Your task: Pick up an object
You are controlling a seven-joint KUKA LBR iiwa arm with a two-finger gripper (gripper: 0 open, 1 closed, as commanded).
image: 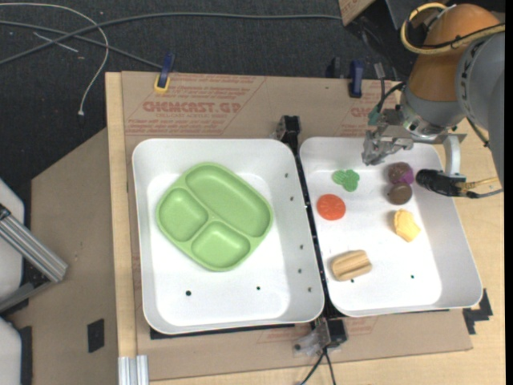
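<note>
even overhead light, soft shadows, slightly grainy focus.

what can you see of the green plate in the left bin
The green plate is pale green, looks like smooth plastic, and has rounded corners and three compartments: one long one along its far side and two smaller ones nearer the camera. It lies flat and turned at an angle on the floor of the left bin, holding nothing, with no other object touching it.

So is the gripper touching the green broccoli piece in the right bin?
Apart. The camera view shows white bin floor between the gripper and the green broccoli piece.
</note>
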